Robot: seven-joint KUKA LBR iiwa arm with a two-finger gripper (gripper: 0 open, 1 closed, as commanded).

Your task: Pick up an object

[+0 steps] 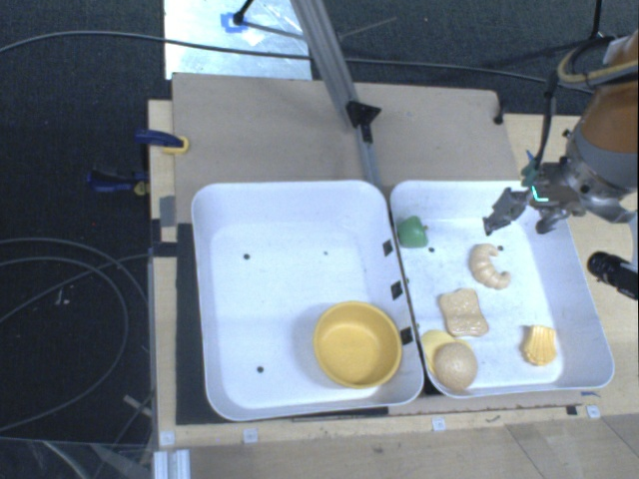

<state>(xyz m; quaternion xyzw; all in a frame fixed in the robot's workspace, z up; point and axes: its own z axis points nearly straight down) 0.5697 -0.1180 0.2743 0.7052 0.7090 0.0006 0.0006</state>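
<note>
The arm comes in from the right edge, grey with its orange band showing at the top right, and the gripper hangs over the upper right part of the right bin. Its two dark fingers are spread apart, one reaching left over the bin floor, the other on the right near the bin's rim. Nothing sits between them; the jaws are open and hold nothing, with bare white bin showing in the gap.

Below and just left of the gripper lies the croissant, a pale curved piece, near the fingers but apart from them. Further up and left, by the divider between the bins, sits a small green object. Lower down, a tan cracker-like piece lies mid-bin, and beneath it a round beige ball rests against a yellow piece in the bin's lower left corner. A yellow shell-shaped item sits toward the lower right.

Over in the left bin, a yellow bowl stands upright near the lower right corner, well apart from the gripper.
</note>
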